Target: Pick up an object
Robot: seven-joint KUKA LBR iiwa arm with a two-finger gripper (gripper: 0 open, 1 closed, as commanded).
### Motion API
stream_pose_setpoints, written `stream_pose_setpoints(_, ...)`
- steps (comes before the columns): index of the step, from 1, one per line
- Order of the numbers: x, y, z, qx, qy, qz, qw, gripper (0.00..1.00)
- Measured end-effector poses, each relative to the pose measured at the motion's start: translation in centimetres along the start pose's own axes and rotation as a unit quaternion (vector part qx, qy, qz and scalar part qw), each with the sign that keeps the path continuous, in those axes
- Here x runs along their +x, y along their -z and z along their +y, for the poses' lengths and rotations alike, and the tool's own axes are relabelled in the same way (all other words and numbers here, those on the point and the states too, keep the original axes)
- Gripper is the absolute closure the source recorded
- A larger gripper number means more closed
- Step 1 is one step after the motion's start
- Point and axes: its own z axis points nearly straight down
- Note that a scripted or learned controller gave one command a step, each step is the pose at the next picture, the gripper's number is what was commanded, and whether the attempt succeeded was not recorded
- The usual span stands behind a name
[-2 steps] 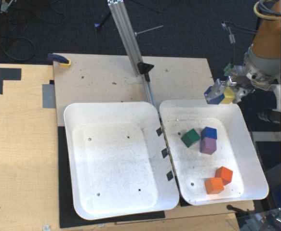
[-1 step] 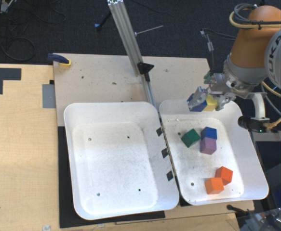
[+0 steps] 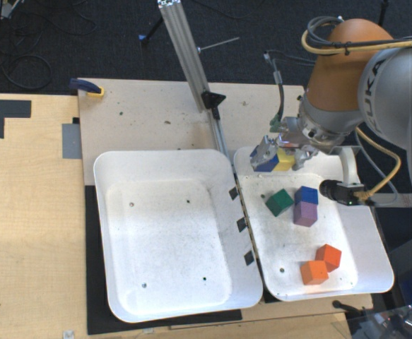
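Right bin [image 3: 375, 277], near end: two orange blocks [image 3: 321, 264], touching. Midway: green block [image 3: 279, 202]; blue block [image 3: 306, 195] against a purple one [image 3: 304, 214]. Far end: gripper [image 3: 282, 154] low over a blue block [image 3: 266, 164] and yellow block [image 3: 285, 162]; whether it was spread or pinching could not be told. Step judged: the grasp itself. Next would call for a firm close, then a straight lift.

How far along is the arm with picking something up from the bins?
Done: the grey arm's gripper has reached the far end of the right shallow white bin, down at a small blue block and a small yellow block. In hand: nothing clearly; a grasp can't be confirmed. Left: gripping and lifting one. The green cube, blue cube, purple cube and two orange cubes lie untouched.
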Motion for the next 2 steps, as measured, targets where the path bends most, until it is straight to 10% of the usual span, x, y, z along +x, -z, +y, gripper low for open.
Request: stream_pose_setpoints(2,10.8,-2.2,-1.8,0.0,0.0,0.0,1.0,1.0)
